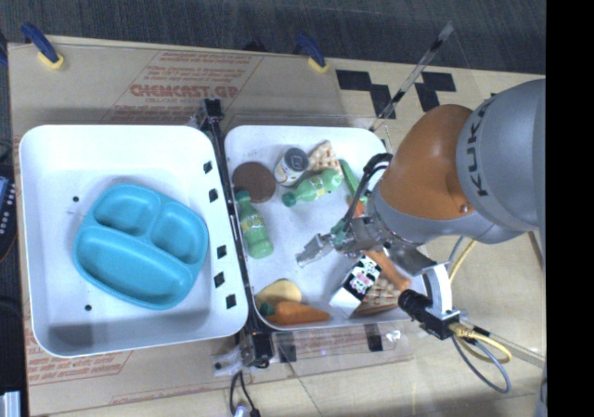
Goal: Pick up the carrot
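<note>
Tool [316, 248] hovers above orange, tapered carrot [299, 315] lying flat.

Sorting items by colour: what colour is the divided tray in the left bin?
Light blue; the divided tray shows plainly in the camera view.

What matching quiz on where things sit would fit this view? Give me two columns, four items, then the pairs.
Things:
1. carrot
2. blue tray
3. brown disc
4. gripper

Places:
A. in the left bin
B. by the near wall of the right bin, beside a yellowish piece
C. over the middle of the right bin
D. near the far left of the right bin, above a green bottle

Pairs: 1-B, 2-A, 3-D, 4-C
</note>
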You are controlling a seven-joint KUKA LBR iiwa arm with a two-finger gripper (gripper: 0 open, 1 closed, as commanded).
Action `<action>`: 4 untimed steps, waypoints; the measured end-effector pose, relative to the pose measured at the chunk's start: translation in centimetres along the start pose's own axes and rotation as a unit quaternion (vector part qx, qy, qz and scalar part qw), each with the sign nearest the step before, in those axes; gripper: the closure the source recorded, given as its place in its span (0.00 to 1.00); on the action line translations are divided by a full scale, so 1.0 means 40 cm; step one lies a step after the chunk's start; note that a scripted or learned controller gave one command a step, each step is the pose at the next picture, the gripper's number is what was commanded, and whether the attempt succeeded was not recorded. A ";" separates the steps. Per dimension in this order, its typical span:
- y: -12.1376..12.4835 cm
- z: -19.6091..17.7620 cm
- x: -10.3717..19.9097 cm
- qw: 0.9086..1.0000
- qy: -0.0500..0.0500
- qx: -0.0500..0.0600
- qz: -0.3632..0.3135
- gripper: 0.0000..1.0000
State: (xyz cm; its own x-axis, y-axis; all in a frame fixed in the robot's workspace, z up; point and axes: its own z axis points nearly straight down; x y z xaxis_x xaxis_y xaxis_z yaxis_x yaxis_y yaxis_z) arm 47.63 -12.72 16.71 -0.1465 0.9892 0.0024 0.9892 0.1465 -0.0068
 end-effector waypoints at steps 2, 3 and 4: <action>0.011 0.048 0.058 0.970 0.000 -0.001 -0.243 0.00; -0.006 -0.163 -0.059 0.940 -0.004 -0.002 -0.340 0.00; 0.066 -0.019 -0.057 0.891 -0.001 0.000 -0.454 0.00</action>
State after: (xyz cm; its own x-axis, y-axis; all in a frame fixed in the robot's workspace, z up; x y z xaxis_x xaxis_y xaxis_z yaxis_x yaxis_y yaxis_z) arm 50.56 -14.58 17.46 -0.8862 0.4632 0.0057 0.4632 0.8863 -0.0028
